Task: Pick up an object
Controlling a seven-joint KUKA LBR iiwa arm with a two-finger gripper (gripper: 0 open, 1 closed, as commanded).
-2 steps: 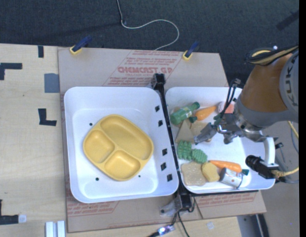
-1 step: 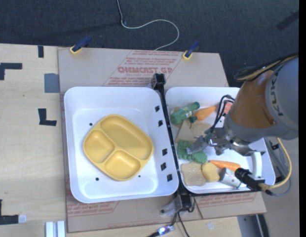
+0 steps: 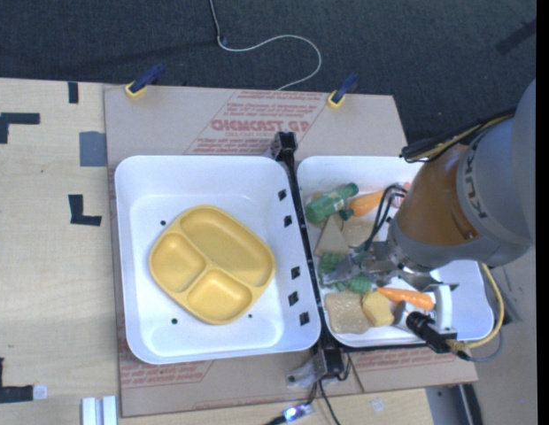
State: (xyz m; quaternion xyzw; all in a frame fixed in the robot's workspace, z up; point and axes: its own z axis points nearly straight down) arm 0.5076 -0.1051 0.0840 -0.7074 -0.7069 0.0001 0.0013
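Wooden counter (image 3: pixel 44 264) under dark carpet, cardboard sheet (image 3: pixel 257 122) beneath two white bins. Left bin (image 3: pixel 133 184): one yellow sectioned plate (image 3: pixel 212 262), tilted, roughly centred. Right bin (image 3: pixel 483 312): cluster of toy food at its left side. Green bottle (image 3: pixel 331 203) near the top, orange carrot (image 3: pixel 367 203) touching it on the right. Leafy green piece (image 3: pixel 336 264) mid-bin; tan slice (image 3: pixel 345 312), yellow chunk (image 3: pixel 378 309) and a second carrot (image 3: pixel 405 297) at the lower edge. Arm (image 3: pixel 460 193) covers the bin's right half. End effector (image 3: pixel 374 260) sits low over the clutter, just right of the leafy piece; cannot tell its state.
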